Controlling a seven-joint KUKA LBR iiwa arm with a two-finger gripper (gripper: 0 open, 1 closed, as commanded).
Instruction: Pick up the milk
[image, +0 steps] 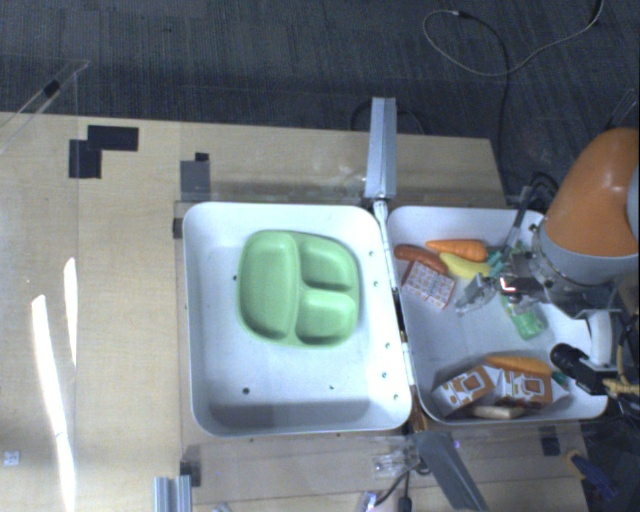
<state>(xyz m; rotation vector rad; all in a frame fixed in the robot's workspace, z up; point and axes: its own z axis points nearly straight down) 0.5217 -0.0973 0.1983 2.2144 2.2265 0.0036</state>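
A carton printed brown, white and orange (500, 388), most likely the milk, lies on its side along the front wall of the right bin (440, 340). A smaller pink-and-white checked box (428, 288) lies near that bin's left wall. My gripper (487, 284) hangs over the upper middle of the right bin, just right of the checked box and well behind the brown carton. Nothing shows in its grasp. The grey wrist with its orange band (600, 200) covers the bin's right side.
Around the gripper lie a carrot (457, 247), a yellow piece (462, 266), a reddish sausage (418, 258) and a green bottle (526, 320). A second orange piece (520, 364) rests on the carton. The left bin (210, 380) holds a green divided tray (298, 288).
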